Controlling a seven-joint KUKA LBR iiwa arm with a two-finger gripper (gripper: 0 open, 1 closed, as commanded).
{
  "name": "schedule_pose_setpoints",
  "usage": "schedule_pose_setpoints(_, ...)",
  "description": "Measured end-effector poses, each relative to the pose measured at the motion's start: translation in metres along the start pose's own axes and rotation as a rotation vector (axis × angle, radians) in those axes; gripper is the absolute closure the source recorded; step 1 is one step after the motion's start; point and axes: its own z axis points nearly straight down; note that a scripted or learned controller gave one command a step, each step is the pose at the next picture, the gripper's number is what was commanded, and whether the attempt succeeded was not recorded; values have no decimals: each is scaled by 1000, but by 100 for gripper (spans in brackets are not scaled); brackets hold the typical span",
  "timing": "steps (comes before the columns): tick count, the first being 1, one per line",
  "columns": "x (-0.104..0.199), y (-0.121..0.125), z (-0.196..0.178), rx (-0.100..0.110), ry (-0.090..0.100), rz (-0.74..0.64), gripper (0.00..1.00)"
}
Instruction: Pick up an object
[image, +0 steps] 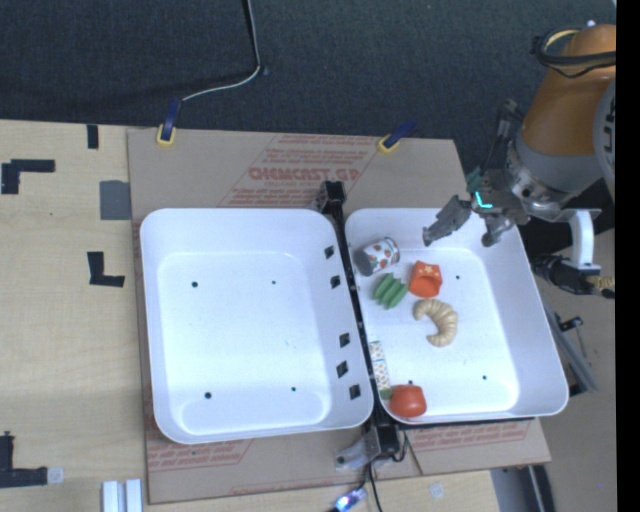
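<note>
1. Jaws (468, 223) spread apart, nothing btw them, hanging over the far edge of the right bin (520, 330).
2. Nearest below: small can (377, 255) on its side w/ a printed label, by the bin's left wall.
3. Just beside it, green veg (389, 291) and red-orange block (426, 278), close together, mid-bin.
4. Croissant (438, 321), tan, curved, just under the red block.
5. Red tomato (407, 401) at the near-left corner, well apart from the rest.
6. Left bin (240, 320) beside it, on cardboard over the desk (60, 330).
7. Arm (570, 110) cut off at frame's right; can's label too small to read.
</note>
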Motion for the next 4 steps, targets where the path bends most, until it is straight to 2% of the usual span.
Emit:
schedule_pose_setpoints(1, -20, -14, 95, 6, 1, 1, 0)
schedule_pose_setpoints(2, -13, -46, 184, 2, 0, 0, 0)
schedule_pose_setpoints(3, -14, -44, 170, 0, -1, 0, 100)
schedule_pose_setpoints(4, 57, -33, 70, -7, 2, -6, 100)
